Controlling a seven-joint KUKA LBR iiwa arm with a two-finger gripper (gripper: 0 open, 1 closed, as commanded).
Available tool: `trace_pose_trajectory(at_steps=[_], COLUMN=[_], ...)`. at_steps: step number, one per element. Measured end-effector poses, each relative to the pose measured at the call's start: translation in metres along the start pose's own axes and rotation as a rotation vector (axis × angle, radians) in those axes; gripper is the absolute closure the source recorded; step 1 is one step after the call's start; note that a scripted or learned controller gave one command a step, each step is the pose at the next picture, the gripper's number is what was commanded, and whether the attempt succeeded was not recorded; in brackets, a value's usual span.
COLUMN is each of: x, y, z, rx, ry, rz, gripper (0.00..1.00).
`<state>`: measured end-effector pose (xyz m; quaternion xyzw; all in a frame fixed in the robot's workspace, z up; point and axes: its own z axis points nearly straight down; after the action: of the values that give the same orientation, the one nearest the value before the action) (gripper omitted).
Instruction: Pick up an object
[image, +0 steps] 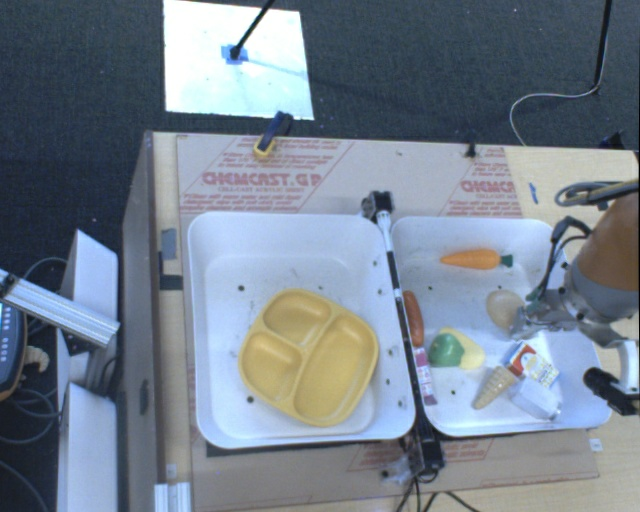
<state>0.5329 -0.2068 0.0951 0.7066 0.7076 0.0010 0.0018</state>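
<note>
1. We see the desk (300, 165) carrying two shallow white bins side by side: the left bin (215, 330) and the right bin (450, 235).
2. In the left bin lies a yellow divided plate (308, 356), tilted a little, toward the bin's 5 o'clock part.
3. The grey arm (612, 262), with its orange band, enters from 3 o'clock and hangs over the right bin's 3 o'clock side.
4. The claw (535, 318) sits low over the right bin, just beside a pale round object (502, 307) at its 9 o'clock; we cannot tell whether the claw is apart or together.
5. An orange toy carrot (476, 260) lies near the right bin's 12 o'clock wall, green tip pointing to 3 o'clock.
6. A red sausage-like toy (413, 317) lies along the right bin's 9 o'clock wall.
7. A green pepper toy (446, 349) touches a yellow piece (470, 350) at its 3 o'clock, near the bin's middle.
8. A toy ice-cream cone (495, 385) lies toward 6 o'clock, tip pointing to 7 o'clock.
9. A small white carton with red print (532, 366) lies just below the claw, at the cone's 3 o'clock.
10. Nothing we can see sits between the claw's fingers.
</note>
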Motion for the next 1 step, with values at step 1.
trace_pose_trajectory(at_steps=[1], x=[0.0], y=[0.0], z=[0.0001], rx=[0.0], ry=[0.0], rz=[0.0], gripper=[0.0])
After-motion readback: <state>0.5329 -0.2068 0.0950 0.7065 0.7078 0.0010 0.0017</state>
